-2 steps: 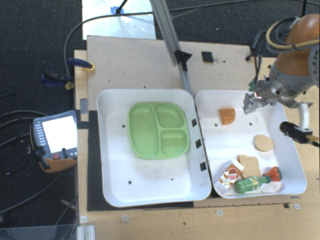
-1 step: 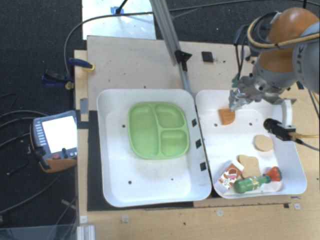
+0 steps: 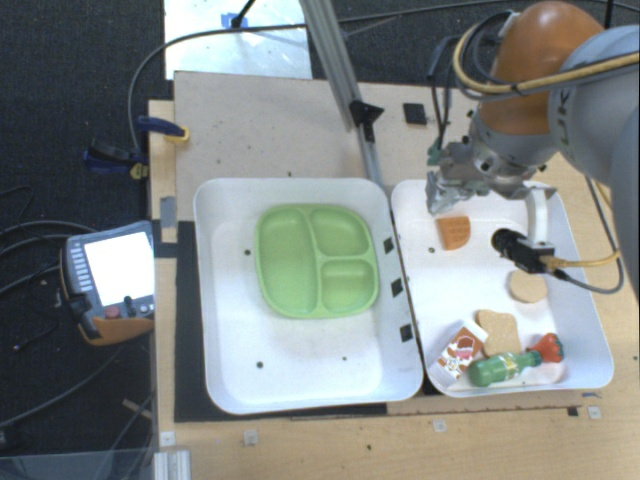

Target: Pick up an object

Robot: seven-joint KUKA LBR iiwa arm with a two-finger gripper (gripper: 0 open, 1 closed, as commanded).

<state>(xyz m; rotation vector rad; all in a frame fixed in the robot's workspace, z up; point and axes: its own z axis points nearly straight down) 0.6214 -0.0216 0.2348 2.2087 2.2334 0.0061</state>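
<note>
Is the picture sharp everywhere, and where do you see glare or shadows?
Camera view: bright glare washes out the pale panel at the top and the pendant screen on the left; the arm's orange band looks soft and close to the lens; the green divided plate is sharp, evenly lit; the pincer casts only faint shadow near the orange piece.

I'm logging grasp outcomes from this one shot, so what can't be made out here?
- Gripper: the wrist housing covers its fingers from above, so their state is unreadable.
- Orange waffle piece: contact with the gripper just above it can't be judged.
- Small packet: print too small to read.
- Red item: partly behind the green bottle; identity unclear.
</note>
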